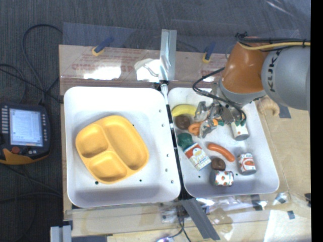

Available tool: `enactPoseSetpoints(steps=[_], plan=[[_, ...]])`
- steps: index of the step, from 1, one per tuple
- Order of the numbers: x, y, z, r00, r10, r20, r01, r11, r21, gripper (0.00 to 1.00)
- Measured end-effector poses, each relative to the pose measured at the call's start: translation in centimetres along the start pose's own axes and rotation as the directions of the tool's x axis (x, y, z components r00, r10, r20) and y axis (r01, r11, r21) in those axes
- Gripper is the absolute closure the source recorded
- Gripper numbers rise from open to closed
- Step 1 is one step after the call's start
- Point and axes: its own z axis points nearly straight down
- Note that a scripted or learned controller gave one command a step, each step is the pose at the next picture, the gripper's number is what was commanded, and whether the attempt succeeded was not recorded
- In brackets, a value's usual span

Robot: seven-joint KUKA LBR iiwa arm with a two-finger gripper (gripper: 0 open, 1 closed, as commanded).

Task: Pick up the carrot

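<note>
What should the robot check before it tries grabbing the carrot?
1. Carrot in sight in the right bin: ok.
2. Gripper above the carrot: ok, it sits right over it.
3. Carrot already between the fingers: cannot tell.
4. Space around the carrot: not ok; a brown toy and the banana crowd its left.
5. Sausage out of the way: ok, it lies apart, nearer the front.
</note>
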Motion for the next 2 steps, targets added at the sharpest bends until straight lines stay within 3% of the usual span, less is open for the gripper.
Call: enactPoseSetpoints(steps=[1,2], plan=[[0.6,2.4,-10.1,1.0,0.008,-0.008,-0.008,1.0,-0.003,1.0],[-0.3,2.0,-14.6,0.991,0.135,-0.015,-0.135,0.991,-0.006,1.0]])
